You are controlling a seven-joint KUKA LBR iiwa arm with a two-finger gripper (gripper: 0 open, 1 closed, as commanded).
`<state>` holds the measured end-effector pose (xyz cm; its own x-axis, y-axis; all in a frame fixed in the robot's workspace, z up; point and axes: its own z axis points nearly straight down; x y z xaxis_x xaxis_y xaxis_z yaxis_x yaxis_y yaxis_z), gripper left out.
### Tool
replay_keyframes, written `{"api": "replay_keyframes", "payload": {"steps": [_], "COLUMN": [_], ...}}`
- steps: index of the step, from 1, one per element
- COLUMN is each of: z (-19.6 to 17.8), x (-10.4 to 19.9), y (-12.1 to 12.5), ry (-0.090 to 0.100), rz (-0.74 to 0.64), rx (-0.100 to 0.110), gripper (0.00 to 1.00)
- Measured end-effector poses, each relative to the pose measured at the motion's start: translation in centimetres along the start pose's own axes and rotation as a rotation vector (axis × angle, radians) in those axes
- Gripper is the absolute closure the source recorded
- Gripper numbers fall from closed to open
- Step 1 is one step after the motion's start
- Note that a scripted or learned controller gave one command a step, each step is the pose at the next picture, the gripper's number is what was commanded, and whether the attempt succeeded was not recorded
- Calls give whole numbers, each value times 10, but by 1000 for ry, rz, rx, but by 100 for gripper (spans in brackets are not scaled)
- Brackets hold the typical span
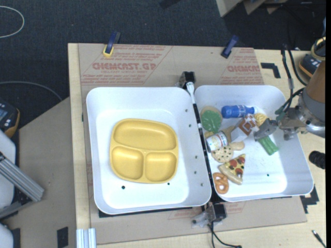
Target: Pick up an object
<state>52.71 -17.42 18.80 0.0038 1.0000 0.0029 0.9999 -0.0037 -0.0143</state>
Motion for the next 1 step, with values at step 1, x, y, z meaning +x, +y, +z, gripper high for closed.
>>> {"api": "replay_keyframes", "payload": {"steps": [1], "z": [-8], "x": [0], "y": [3], "ry": [-3], "rz": [-4], "rx": [-14], "gripper": [0]}}
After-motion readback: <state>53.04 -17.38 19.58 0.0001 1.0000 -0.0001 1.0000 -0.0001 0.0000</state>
